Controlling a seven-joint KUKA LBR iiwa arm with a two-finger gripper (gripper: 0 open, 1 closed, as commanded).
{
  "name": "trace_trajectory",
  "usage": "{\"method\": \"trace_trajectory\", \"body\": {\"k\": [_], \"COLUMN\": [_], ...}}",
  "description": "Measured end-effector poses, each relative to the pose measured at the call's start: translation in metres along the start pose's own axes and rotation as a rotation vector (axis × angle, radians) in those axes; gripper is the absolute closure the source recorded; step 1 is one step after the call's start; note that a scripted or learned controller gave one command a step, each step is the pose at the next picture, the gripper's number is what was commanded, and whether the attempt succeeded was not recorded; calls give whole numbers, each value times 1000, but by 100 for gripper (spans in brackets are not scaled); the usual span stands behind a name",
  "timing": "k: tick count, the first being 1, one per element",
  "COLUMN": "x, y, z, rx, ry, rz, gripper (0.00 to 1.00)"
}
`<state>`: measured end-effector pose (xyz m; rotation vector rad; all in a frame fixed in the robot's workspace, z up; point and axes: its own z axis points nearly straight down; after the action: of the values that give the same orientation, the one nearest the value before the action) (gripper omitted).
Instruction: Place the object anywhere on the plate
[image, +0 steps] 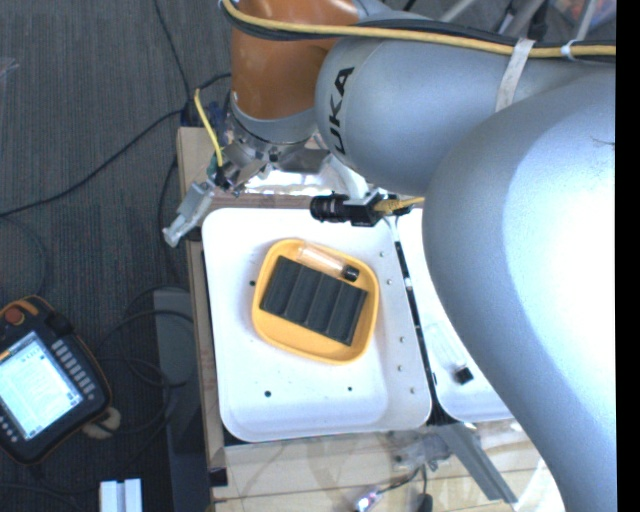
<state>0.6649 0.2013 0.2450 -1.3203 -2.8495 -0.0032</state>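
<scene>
**The thing already lies on the plate, but the arm hangs close**

I worry the big grey arm (480, 200), filling the upper right of the frame, could bump the white bin (300, 400) and shake things loose. The yellow plate (268, 325) sits mid-frame. On it lies a dark ribbed block (313, 300), flat, with an orange pen-like stick (325, 262) touching its top edge. The pincer (225, 170), upper left, I cannot tell if it is open.

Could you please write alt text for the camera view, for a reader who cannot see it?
A yellow plate in the left white bin holds a dark ribbed block and an orange marker. The grey KUKA arm reaches over from the right.
</scene>
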Motion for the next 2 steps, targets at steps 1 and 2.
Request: {"method": "trace_trajectory", "body": {"k": [1,2], "x": [-45,-45], "y": [-49,-49], "z": [67,58], "rx": [3,-2], "ry": [-2,1], "rz": [-209,-206], "gripper": [0,100]}}
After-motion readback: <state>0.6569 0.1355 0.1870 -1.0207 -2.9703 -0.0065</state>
